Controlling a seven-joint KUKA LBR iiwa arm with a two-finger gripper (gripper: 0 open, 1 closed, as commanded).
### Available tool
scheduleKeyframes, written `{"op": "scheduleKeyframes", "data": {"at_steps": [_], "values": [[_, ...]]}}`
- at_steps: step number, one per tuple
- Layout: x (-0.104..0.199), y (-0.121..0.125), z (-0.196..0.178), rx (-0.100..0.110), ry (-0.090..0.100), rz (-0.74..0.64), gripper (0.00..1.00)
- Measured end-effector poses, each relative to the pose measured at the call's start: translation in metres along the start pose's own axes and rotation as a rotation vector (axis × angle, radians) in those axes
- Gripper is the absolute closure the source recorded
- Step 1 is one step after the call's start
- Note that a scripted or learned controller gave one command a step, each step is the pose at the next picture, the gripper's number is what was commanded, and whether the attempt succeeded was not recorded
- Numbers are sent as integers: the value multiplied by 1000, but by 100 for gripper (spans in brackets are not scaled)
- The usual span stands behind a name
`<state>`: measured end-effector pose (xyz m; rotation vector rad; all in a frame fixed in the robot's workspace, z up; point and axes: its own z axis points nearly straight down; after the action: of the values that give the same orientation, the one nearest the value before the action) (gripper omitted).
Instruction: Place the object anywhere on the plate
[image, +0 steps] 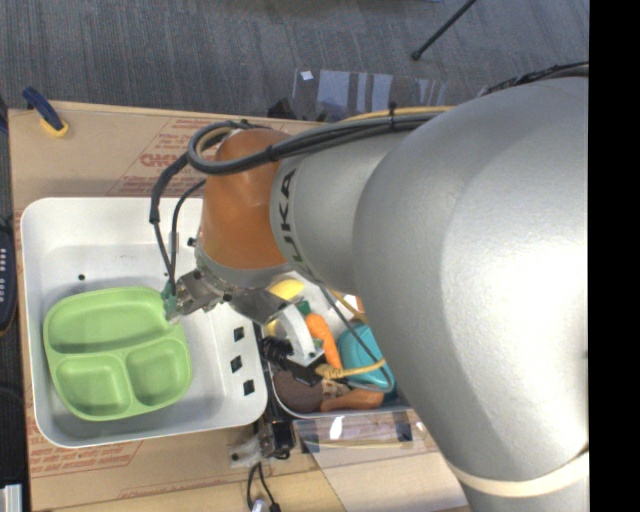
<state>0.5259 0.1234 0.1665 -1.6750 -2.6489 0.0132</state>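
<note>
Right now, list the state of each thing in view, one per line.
Plate: green, three compartments, flat in the left bin, nothing in it.
Left bin: holds the plate.
Right bin: mostly hidden under the arm, holds a heap of small things.
Heap: piled together, with orange, yellow and teal pieces showing.
Arm: stretched across the right bin, wrist by the plate's right edge.
Gripper: at the plate's right edge; hold unclear.

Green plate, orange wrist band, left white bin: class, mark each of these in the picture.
Green plate (105, 320): camera view, on its large upper compartment.
Orange band (240, 205): camera view, on its curved side above the wrist.
Left white bin (90, 240): camera view, on its bare floor above the plate.
</note>
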Motion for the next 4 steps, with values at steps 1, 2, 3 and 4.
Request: {"op": "scheduleKeyframes", "data": {"at_steps": [1,2,3,4], "values": [[15,-33,46,2,1,-2,100],[25,-41,73,-9,-3,-284,100],[25,-40,73,-10,-6,-319,100],[33,-36,73,-14,-10,-452,100]]}}
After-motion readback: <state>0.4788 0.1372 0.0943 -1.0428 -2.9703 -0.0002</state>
